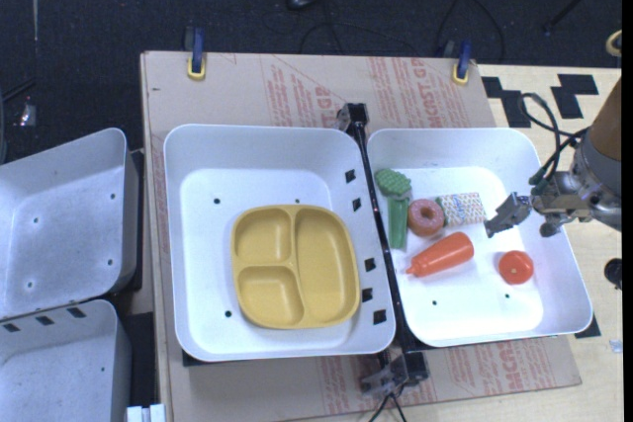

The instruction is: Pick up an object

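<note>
Left bin (188,212): holds a yellow plate (295,266) with 3 compartments, nothing on it, no business there for a pick. Across the black divider (376,212), right bin (554,311): 5 small items. From the left, a green vegetable (396,205) lying along the divider, a pink donut (427,216) touching it, an orange carrot (441,255) just below the donut, a speckled block (462,208) beside the donut, and a red tomato (515,267) on its own toward the right wall.

Gripper (522,215) reaching in over the right wall, above the tomato and just right of the block; fingers (501,215) apparently apart, clamped on nothing, though dark and small against the bin.

Best target, by judgement: the tomato, nearest and well apart from its neighbours. Centre over it before lowering, straddle it with both fingers, close slowly since a round thing may roll or squirt out. Avoid the crowded cluster by the divider, where the fingers could snag 2 items.
</note>
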Motion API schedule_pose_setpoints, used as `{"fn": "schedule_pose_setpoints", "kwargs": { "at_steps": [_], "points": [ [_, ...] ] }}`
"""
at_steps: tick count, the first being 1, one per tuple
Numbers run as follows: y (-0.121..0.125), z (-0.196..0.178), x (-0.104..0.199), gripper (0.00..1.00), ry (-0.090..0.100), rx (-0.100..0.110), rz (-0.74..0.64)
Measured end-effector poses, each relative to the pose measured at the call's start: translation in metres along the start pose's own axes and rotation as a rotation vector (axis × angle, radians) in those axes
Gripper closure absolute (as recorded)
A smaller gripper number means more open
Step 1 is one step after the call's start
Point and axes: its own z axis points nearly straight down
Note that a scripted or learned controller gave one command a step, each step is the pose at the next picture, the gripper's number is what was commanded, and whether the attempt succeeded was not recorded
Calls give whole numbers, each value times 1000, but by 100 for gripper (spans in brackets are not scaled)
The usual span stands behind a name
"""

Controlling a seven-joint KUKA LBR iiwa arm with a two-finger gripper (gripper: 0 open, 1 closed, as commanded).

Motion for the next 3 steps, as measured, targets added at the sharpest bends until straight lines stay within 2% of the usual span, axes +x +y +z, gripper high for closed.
{"fn": "schedule_pose_setpoints", "kwargs": {
  "at_steps": [1, 3],
  "points": [
    [2, -6, 0, 0, -2, -11, -3],
    [10, 91, 6, 0, -1, -7, -2]
  ]
}}
